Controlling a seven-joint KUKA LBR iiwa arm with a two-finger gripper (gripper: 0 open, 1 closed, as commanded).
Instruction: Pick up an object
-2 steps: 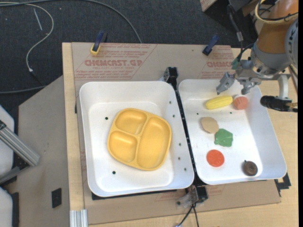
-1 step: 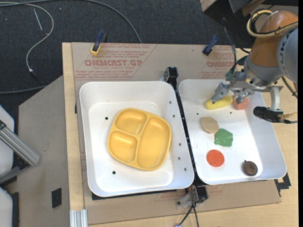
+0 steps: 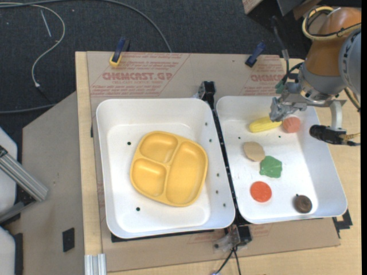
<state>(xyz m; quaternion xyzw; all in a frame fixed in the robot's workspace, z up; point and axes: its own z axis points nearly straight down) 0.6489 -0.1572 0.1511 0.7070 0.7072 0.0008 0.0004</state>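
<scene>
Cardboard under two white bins; left bin [image 3: 109,153] holds a yellow divided plate [image 3: 169,168]; right bin [image 3: 327,171] holds, near to far, a brown piece [image 3: 303,203], red disc [image 3: 261,191], green lump [image 3: 270,167], tan piece [image 3: 253,150], yellow corn-like piece [image 3: 262,125]; gripper [image 3: 281,113] hovers at its far end, nothing lifted yet; finger state cannot be told.

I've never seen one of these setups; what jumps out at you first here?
The big yellow divided plate lying alone in the left bin catches the eye first. Next comes the grey and orange arm reaching in from the right, its gripper low over the far end of the right bin, right by a yellow corn cob. Nearer in that bin lie a green piece and a red-orange disc.
</scene>
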